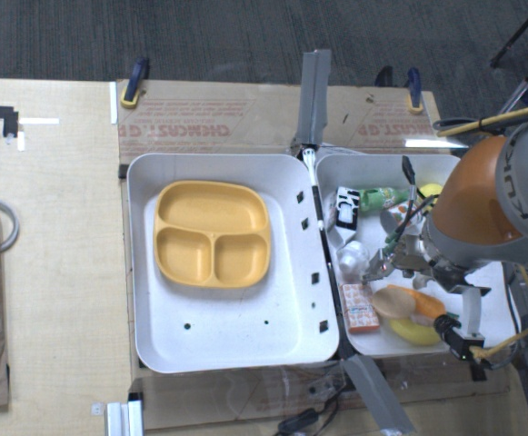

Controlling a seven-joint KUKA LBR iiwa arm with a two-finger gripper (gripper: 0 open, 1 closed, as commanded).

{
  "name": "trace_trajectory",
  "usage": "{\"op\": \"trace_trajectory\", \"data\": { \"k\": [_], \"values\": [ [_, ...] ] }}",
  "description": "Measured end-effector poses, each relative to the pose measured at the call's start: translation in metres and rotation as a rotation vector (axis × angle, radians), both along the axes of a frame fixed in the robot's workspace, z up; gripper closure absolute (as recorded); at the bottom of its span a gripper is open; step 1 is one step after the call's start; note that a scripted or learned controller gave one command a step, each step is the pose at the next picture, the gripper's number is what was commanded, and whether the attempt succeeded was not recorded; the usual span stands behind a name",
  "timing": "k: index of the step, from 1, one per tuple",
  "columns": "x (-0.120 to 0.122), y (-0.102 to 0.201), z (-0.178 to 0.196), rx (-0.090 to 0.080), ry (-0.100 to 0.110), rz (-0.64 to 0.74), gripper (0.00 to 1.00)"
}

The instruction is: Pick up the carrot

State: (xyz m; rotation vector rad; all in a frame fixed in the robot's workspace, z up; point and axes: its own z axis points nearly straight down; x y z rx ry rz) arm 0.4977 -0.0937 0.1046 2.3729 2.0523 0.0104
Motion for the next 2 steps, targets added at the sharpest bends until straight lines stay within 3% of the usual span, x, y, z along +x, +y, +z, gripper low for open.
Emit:
{"op": "trace_trajectory", "data": {
  "k": [1,2],
  "values": [
    [-0.02,-0.031,-0.013,0.0,0.009,-0.195,0.0],
    [-0.021,-0.092,-0.013,-0.001,0.01,-0.367,0.0]
  ]
}}
